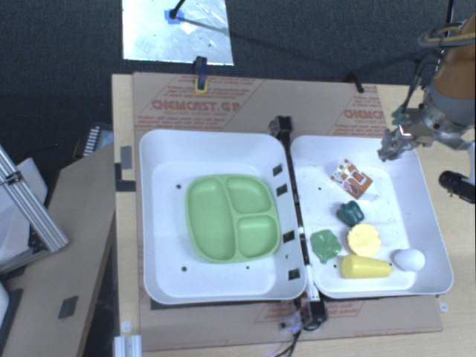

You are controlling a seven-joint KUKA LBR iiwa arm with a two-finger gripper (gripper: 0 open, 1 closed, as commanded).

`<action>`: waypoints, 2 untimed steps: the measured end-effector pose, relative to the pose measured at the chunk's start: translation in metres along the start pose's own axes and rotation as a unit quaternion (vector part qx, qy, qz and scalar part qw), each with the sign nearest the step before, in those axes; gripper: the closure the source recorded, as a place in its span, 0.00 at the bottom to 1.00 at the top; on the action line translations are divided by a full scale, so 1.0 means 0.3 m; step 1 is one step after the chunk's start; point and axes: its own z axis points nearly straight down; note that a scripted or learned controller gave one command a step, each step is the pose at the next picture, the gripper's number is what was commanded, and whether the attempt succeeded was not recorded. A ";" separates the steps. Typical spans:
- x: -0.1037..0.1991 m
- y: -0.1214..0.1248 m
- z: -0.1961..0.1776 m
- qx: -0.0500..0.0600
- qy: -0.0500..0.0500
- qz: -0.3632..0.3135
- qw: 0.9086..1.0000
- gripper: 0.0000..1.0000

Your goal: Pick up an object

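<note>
Nearest the camera, a yellow block (365,267) and a white egg (408,259) lie at the front of the right bin (435,222), with a pale yellow round piece (364,239), a light green piece (325,245), a dark green piece (349,213) and a small printed packet (351,178) behind them. Beside it, the left bin (160,199) holds a green divided tray (231,217). Both bins rest on brown cardboard (223,103) covering the desk, with dark carpet (59,43) beyond. Over the right bin's far right corner hangs the end effector (392,149), grasping nothing; whether it is apart or together, I cannot tell.
</note>
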 end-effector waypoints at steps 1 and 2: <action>0.208 0.020 -0.003 0.001 0.001 -0.002 1.000 1.00; 0.388 0.008 0.043 0.002 0.002 -0.002 1.000 1.00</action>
